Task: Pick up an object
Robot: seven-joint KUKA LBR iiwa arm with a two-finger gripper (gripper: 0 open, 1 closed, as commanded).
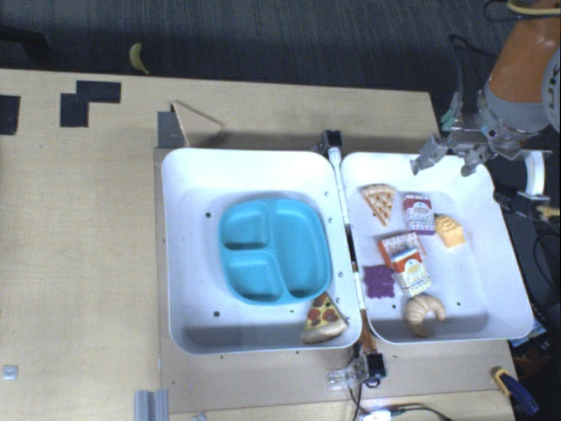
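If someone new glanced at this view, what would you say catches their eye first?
The bright blue tray in the left bin, with a pizza slice beside its near corner. Next, the right bin, holding a croissant and cheese. The gripper hangs over that bin's far edge.

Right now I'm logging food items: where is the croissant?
The croissant lies in the right bin, near its front edge, just below the small snack packet.
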